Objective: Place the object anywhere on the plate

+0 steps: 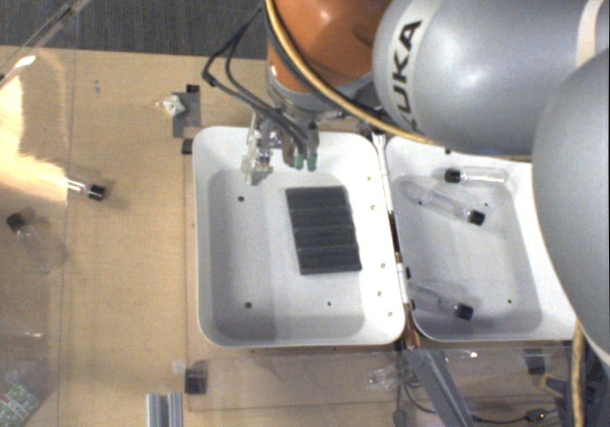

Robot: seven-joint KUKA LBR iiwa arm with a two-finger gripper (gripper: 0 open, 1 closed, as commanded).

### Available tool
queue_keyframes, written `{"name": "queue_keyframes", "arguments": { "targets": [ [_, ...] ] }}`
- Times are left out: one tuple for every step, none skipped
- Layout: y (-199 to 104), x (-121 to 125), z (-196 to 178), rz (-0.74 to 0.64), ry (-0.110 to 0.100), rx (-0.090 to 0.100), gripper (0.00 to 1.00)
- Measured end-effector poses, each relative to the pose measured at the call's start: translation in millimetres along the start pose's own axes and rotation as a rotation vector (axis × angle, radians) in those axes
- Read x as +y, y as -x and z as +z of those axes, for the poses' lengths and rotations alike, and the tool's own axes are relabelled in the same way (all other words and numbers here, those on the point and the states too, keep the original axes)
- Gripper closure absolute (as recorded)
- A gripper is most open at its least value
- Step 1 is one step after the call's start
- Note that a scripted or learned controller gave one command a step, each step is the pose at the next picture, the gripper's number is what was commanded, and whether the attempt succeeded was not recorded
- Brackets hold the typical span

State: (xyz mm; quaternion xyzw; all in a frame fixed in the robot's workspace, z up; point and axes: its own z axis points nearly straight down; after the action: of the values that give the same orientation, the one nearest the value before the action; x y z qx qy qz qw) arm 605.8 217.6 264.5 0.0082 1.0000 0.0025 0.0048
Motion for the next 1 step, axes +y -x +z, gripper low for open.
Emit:
{"name": "queue_keyframes", "arguments": {
  "targets": [
    [0.1, -0.3, 0.1, 0.0, 0.0, 0.0, 0.0]
  ]
}}
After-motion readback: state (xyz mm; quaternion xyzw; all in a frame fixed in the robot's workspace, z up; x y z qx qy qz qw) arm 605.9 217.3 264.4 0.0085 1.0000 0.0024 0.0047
